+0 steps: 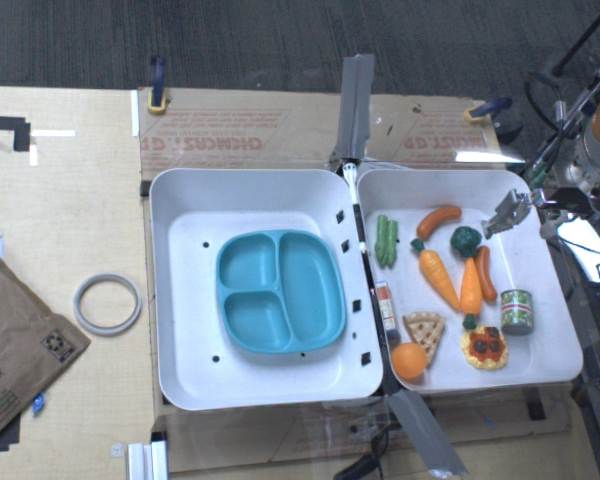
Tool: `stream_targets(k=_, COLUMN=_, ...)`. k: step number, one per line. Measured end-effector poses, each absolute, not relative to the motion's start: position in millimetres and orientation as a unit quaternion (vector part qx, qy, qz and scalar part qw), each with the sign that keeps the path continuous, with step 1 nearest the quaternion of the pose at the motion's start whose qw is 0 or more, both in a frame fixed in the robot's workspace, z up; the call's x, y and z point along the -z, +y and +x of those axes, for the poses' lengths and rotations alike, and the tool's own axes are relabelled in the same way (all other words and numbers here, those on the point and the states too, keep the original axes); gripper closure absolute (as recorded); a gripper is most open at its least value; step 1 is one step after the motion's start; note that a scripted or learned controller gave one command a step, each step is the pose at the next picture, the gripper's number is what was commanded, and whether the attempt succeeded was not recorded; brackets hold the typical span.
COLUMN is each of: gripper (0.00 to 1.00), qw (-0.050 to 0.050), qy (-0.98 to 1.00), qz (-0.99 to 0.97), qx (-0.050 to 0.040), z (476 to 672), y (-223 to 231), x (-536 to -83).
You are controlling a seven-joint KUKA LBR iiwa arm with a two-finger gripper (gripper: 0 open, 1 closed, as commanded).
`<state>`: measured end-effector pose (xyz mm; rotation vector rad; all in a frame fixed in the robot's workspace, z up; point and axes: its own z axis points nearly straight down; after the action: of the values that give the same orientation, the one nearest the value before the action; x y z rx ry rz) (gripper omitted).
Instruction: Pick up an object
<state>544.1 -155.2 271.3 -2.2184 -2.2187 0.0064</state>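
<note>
Toy food sits in the right bin [550, 298]: hot dog [439, 219], broccoli [466, 239], two carrots [439, 278] crossing a red piece, green beans [386, 240], pizza slice [423, 332], orange [409, 360], can [516, 311] & a small pizza round [484, 347]. Gripper [507, 211] hangs at that bin's upper right w/ nothing between its parted fingers, arm mostly cut off at the right edge. Left bin [175, 268] holds a teal divided tray [281, 291]; around them a pale bench [50, 228] w/ tape ring [107, 302], cardboard sheet behind, dark carpet beyond.
</note>
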Motion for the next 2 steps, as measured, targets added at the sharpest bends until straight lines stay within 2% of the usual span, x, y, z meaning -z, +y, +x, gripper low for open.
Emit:
stream_targets(k=1, gripper=0.00, qw=0.003, qy=-0.685, qz=-0.729, qx=-0.0019, z=547.7, y=-147.8, x=-106.7)
stream_targets(k=2, gripper=0.00, qw=0.001, qy=-0.706, qz=-0.709, qx=-0.0013, z=620.1, y=-140.3, x=-89.6)
